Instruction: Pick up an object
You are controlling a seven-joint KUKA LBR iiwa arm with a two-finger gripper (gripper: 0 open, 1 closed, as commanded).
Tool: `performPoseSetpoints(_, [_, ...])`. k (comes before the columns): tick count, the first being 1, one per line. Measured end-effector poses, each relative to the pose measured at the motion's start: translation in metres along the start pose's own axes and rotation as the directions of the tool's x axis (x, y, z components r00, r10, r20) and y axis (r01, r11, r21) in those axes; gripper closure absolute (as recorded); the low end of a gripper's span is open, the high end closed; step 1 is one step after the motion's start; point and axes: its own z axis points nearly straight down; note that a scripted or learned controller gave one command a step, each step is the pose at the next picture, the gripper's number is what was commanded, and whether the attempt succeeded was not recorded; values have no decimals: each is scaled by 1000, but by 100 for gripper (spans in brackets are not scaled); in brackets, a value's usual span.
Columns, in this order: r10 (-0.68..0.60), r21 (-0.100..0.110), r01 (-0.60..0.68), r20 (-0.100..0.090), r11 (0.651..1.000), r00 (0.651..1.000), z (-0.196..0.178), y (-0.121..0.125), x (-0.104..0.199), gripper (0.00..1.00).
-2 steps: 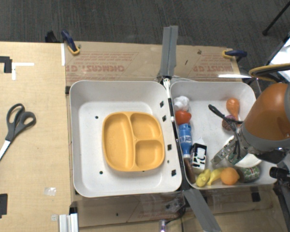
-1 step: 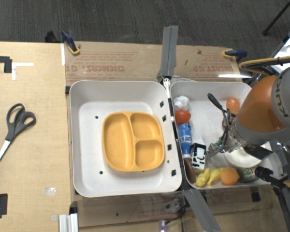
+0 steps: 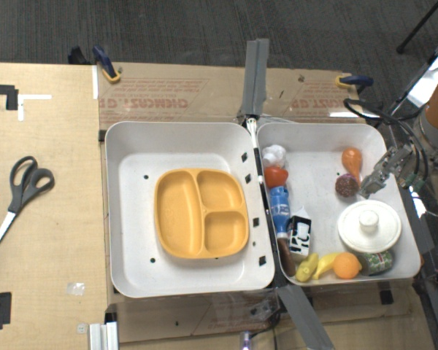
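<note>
The gripper (image 3: pixel 372 183) is low in the right bin (image 3: pixel 314 133), near its right wall, with the fingertips just beside a dark red ball (image 3: pixel 347 186); nothing sits between the fingers, and I cannot tell how wide they are. I judge that this is the approach step, before any grasp. The next move probably calls for a small shift left and a closing on the ball, without pushing the orange carrot (image 3: pixel 352 160) behind it or the white lidded pot (image 3: pixel 369 225) nearer. The left bin (image 3: pixel 124 217) holds a yellow divided plate (image 3: pixel 201 213). Both bins lie on a wooden table (image 3: pixel 44 268), with scissors (image 3: pixel 20 192) at the left and dark carpet (image 3: pixel 168 13) beyond.
</note>
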Motion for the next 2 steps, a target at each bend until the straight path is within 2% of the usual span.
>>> performPoseSetpoints(1, [-81,0,81,-2,997,997,149,-24,-81,100])
performPoseSetpoints(2, [-82,-1,82,0,997,997,148,-24,-81,0])
